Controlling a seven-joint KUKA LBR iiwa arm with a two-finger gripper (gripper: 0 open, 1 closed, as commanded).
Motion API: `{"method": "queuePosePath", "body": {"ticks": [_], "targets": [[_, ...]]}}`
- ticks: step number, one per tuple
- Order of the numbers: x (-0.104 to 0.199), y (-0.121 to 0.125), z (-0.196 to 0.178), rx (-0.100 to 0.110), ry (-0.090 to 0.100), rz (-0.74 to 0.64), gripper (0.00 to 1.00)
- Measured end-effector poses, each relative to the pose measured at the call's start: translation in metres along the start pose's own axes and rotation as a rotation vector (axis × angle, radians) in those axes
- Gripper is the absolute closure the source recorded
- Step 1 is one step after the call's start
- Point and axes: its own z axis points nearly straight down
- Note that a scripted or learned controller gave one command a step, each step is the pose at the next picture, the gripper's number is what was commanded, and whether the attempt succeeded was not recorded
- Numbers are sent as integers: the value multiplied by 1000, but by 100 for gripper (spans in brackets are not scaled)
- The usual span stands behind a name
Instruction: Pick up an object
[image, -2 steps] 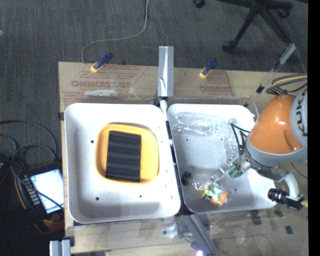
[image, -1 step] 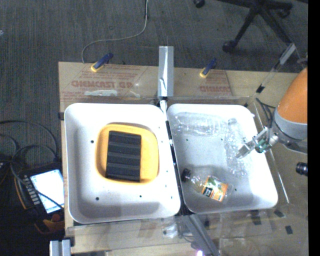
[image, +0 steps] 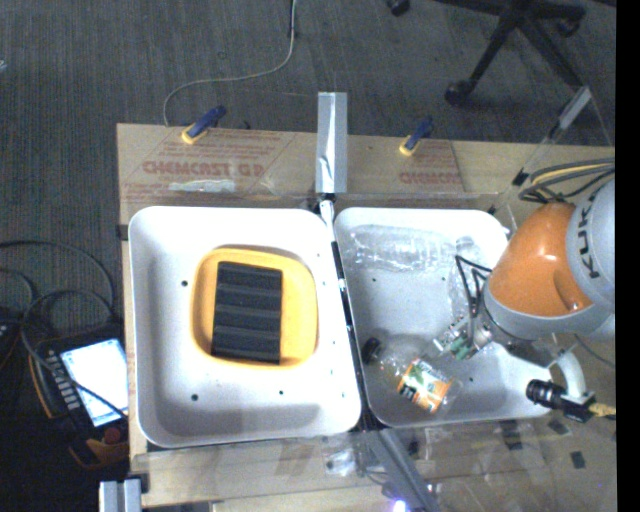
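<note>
Currently the gripper (image: 458, 343) sits low in the right bin (image: 505, 408) above a clear bottle (image: 412, 377); finger state cannot be told.

Left bin (image: 150, 330) white, w/ yellow tray (image: 205, 300) & black ribbed block (image: 248, 312). Right bin (image: 500, 395): clear bottle (image: 405, 250), orange-green can (image: 424, 385). Arm (image: 545, 270) orange & grey.

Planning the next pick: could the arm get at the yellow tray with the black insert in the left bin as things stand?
Probably yes. The yellow tray lies alone in the left bin with nothing over it. The arm stands above the right bin and would need to cross the divider between them.
</note>
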Motion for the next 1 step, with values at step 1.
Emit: {"method": "queuePosePath", "body": {"ticks": [1], "targets": [[-34, -16, -6, 17, 7, 471, 0]]}}
